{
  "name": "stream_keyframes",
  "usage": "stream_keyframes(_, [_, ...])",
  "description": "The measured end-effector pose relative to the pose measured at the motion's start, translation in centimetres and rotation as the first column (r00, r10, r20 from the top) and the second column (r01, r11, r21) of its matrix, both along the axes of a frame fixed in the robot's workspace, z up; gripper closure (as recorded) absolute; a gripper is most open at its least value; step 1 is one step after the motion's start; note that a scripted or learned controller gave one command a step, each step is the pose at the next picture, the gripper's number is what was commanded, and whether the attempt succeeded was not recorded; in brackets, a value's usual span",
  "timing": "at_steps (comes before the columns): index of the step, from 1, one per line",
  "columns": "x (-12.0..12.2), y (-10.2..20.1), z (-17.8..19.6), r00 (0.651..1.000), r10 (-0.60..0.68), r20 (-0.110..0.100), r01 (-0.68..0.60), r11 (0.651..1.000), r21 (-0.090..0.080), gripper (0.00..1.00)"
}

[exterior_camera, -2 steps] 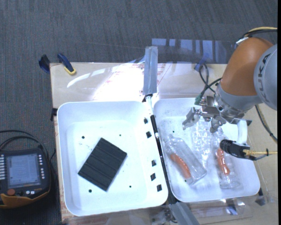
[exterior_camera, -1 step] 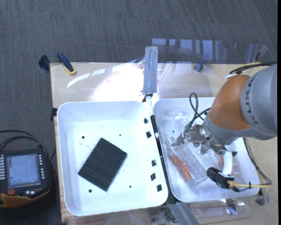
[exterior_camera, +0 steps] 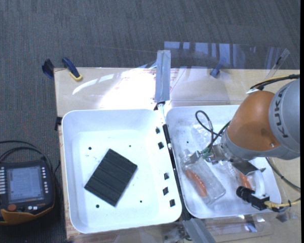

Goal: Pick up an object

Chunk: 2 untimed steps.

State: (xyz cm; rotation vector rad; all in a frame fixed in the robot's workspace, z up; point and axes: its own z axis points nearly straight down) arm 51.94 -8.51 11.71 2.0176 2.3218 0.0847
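The clear packet (exterior_camera: 205, 178) is lying just beside the gripper (exterior_camera: 202, 155) in the right bin (exterior_camera: 178, 116); I cannot tell the gripper's grip; "KUKA" is showing on the arm (exterior_camera: 281, 118).

I see two white bins (exterior_camera: 73, 135) on a pale wooden bench (exterior_camera: 111, 87), the left one holding a black ribbed slab (exterior_camera: 111, 176) and dotted with small dark specks. In the right bin lies a clear packet (exterior_camera: 205, 178) with what looks like an orange strip inside. The arm (exterior_camera: 289, 120) is grey with an orange band (exterior_camera: 253, 123), and the floor (exterior_camera: 91, 24) is dark grey with fine stripes.
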Motion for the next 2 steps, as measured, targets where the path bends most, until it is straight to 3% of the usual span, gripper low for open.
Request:
stream_keyframes(1, [-3.88,-1.47,-2.77,0.948,0.309,-0.074,-0.310,0.951,-0.004,0.00])
stream_keyframes(2, [-3.85,-1.48,-2.10,0.949,0.305,-0.076,-0.306,0.952,0.000,1.00])
